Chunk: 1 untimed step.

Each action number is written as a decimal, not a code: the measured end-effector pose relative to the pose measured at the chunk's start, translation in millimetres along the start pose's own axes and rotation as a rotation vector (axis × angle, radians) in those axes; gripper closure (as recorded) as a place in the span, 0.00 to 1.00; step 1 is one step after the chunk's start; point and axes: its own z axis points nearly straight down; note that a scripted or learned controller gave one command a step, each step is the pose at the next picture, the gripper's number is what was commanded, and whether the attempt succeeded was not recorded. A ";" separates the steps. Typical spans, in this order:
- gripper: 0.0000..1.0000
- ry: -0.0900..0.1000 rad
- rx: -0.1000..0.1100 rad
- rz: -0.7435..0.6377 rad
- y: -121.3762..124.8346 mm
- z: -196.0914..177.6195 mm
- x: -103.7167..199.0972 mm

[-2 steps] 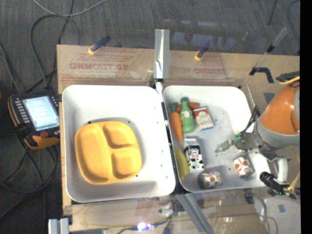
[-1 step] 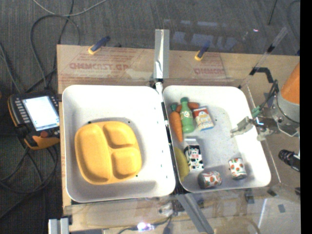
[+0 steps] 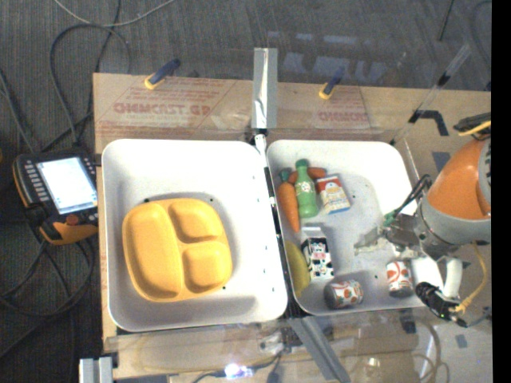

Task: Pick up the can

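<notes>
Gripper [image 3: 397, 246] above can [image 3: 398, 278]

Smooth, glossy white plastic on both bins [image 3: 192, 154]; matt yellow plastic on the divided tray [image 3: 177, 248]; shiny printed metal on the can [image 3: 344, 294] lying on its side; glossy plastic on the green bottle [image 3: 306, 190] and carrot [image 3: 288, 202]; printed card on the small carton [image 3: 332, 194]; rough brown board under the bins [image 3: 184, 106].
</notes>
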 end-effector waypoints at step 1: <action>0.00 0.003 -0.011 -0.033 1.1 2.0 0.2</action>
